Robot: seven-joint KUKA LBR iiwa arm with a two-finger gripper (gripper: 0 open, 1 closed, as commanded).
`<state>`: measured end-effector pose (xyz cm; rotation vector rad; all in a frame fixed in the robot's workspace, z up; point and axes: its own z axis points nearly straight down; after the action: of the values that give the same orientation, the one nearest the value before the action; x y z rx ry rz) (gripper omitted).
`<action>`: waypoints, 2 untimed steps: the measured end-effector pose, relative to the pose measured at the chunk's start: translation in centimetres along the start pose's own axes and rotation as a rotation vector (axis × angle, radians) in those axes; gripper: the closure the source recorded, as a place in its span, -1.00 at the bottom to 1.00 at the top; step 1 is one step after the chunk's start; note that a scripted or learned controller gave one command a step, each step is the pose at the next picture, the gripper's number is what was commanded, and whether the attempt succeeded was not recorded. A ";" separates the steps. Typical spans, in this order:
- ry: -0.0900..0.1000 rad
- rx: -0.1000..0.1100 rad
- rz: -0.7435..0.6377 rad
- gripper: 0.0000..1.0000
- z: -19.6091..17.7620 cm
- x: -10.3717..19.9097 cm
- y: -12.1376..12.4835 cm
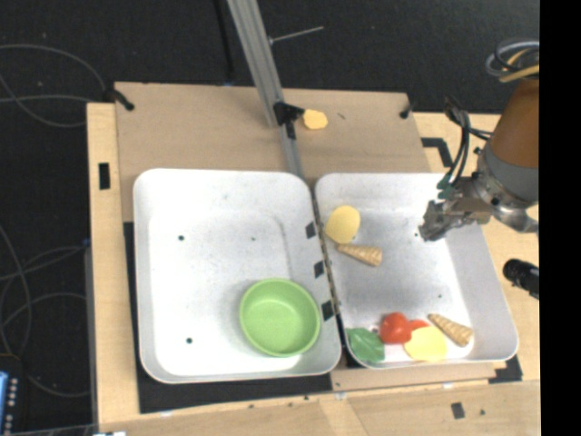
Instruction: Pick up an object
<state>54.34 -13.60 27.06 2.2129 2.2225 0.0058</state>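
The gripper (pixel 434 224) is hanging over the upper right part of the right bin (pixel 399 289) with nothing showing between its dark tips, and whether it is released or clenched I cannot tell. Nothing is being lifted, so the picking seems hardly begun. The pickable things are all lying loose: a yellow piece (pixel 343 222) and a cone (pixel 360 254) by the bin's left wall, a red piece (pixel 394 327), another cone (pixel 451 329) and a green piece (pixel 366 343) along its near edge, and a green bowl (pixel 280 316) in the left bin (pixel 200 234).

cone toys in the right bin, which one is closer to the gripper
The cone just below the round yellow toy, mid-bin, is nearer the gripper. The other cone lies in the bin's front corner, beside the red toy.
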 end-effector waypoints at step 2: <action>-0.001 0.005 0.000 1.00 2.6 8.6 4.2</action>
<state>58.48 -4.99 24.52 2.2142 2.2247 -0.0005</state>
